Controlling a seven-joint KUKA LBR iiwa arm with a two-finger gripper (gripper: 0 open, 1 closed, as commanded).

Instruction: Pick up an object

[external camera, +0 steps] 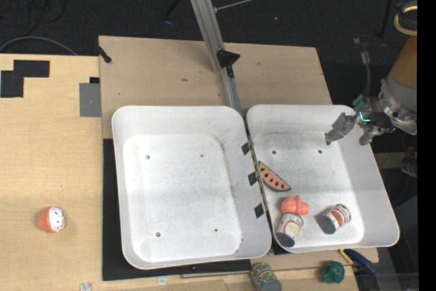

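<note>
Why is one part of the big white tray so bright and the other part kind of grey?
In the camera view, light falls unevenly: the left white bin has a bright patch on its left floor, greyer toward the right. The dark floor at the top is dim. The two-finger gripper at the right white bin looks slightly blurry.

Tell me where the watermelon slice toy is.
The red watermelon slice toy lies in the right white bin, near its left wall, just above the small orange-red toy.

A single camera was fixed high above the bench (54, 119), looking down at a slant from a fair distance. It took in both white bins (129, 120) whole, with the arm (407, 75) entering from its right.
</note>
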